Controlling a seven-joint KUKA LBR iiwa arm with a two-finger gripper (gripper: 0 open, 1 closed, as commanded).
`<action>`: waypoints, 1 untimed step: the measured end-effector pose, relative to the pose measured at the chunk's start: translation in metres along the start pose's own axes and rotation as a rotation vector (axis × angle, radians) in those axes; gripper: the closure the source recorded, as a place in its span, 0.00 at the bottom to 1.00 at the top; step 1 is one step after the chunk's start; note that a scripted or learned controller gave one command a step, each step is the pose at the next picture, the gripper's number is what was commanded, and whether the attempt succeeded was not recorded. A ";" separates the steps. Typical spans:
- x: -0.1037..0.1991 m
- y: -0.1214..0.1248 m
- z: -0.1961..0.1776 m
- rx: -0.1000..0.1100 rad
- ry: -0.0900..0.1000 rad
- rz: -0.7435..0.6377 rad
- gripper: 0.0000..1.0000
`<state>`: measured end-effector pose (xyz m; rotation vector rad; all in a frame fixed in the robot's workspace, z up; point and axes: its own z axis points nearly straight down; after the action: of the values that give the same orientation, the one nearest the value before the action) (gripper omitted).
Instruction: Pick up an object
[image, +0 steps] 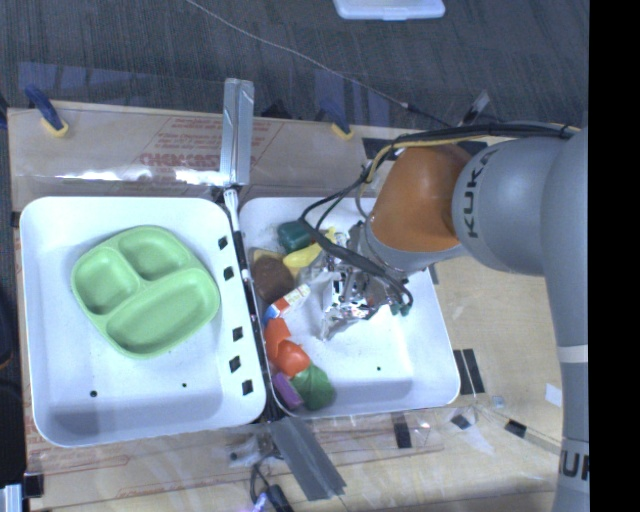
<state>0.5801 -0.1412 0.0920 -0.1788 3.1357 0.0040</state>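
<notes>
My gripper (341, 308) hangs low over the middle of the right bin (420, 360), below the orange wrist band. Toys lie along that bin's left wall, just left of the gripper. From back to front they are a dark teal piece (293, 235), a yellow piece (303, 257), a brown piece (267, 276), a white and red tube (290, 298), an orange-red piece (285, 351), a green piece (316, 386) and a purple piece (284, 392). The tube's end lies closest to the gripper. Cables and the wrist hide part of the bin floor.
The left bin (60, 400) bears a green divided plate (146, 288). A metal divider bar (237, 130) stands between the bins at the back. The grey arm (530, 220) covers the right bin's right back corner.
</notes>
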 end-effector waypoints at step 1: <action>-0.002 0.047 0.000 0.001 0.002 0.104 0.00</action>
<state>0.5768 -0.0939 0.0920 -0.0160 3.1424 0.0024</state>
